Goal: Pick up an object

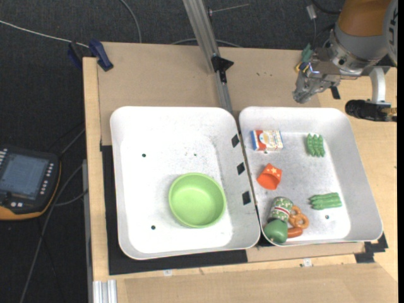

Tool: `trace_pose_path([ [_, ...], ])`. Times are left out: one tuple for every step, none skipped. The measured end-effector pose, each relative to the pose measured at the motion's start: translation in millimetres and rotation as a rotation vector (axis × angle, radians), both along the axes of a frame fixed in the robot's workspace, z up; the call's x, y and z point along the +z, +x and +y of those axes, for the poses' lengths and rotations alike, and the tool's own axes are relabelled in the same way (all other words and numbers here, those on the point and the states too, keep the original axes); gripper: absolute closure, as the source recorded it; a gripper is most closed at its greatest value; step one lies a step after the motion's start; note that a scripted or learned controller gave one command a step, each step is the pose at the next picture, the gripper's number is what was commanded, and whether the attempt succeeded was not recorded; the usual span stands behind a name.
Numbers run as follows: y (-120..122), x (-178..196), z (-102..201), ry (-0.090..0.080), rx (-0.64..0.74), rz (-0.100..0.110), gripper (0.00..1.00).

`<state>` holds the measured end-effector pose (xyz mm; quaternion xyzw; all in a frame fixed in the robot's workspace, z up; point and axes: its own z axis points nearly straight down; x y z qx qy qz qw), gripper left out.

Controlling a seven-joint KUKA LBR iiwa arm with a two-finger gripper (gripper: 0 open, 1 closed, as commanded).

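Observation:
The right bin (pixel 360 188) holds several small things. A red, white and blue carton (pixel 266 140) lies near its far left, an orange cup (pixel 269 177) on its side just below. Two green ridged toys (pixel 315 145) (pixel 325 201) lie on the right side. At the front left corner a patterned can (pixel 281 208), a pretzel (pixel 297 220) and a green rounded piece (pixel 276 231) are bunched together. My gripper (pixel 305 88) hangs over the bench just beyond the bin's far rim, apart from every object, with nothing seen in it.
The left bin (pixel 136 169) holds a light green bowl (pixel 197 199) near its front right. A slanted metal bar (pixel 203 30) runs down to the gap between the bins. A black fixture (pixel 369 110) sits by the right bin's far right corner.

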<state>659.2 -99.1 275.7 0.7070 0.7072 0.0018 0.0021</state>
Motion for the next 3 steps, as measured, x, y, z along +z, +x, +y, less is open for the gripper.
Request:
trace_pose_path([
  [-18.2, 1.2, 41.3, 0.001, 0.003, 0.004, 1.00],
  [-36.8, 1.6, 86.4, 0.001, 0.003, 0.005, 1.00],
  [-60.7, -15.7, 122.3, 0.001, 0.002, 0.007, 1.00],
])
